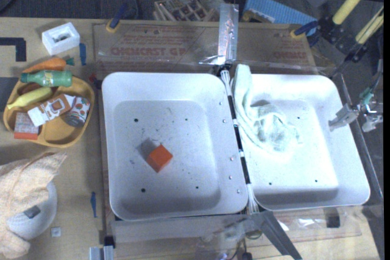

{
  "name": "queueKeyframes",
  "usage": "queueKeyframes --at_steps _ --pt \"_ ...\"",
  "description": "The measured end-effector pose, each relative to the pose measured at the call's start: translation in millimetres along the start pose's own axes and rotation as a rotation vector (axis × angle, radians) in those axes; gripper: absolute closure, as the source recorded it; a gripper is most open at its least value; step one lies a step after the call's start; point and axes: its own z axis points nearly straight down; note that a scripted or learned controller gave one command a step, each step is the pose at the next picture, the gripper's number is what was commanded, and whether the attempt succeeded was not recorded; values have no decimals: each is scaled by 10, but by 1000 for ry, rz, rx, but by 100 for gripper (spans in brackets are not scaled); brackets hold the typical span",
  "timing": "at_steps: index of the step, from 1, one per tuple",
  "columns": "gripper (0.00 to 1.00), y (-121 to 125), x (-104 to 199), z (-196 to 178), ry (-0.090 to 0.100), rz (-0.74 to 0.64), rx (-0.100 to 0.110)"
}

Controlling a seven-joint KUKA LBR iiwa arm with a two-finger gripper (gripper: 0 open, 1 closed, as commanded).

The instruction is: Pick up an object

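An orange block [161, 158] with a grey face on its left lies in the left bin [122, 94], a little left of the middle of its floor. In the right bin [341, 182] a crumpled whitish, partly see-through cloth or wrap [266, 125] lies against the left wall and spreads toward the middle, with a folded white strip [243, 87] running up to the back left corner.
A yellow bowl [61, 137] holding toy food and a green bottle [47, 78] stands left of the bins. A beige cloth [24, 192] lies at the front left. A metal bracket [352, 114] sits at the right bin's right rim.
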Motion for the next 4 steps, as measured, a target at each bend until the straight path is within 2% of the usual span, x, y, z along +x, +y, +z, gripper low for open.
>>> queueKeyframes --at_steps 1,2,3,4 --pt "0 527 304 401 -2 178 -4" --pt "0 973 1080 1566 -2 137 -14" --pt "0 1270 787 840 -2 281 -3" --pt "0 1335 661 1554 -1 128 0"
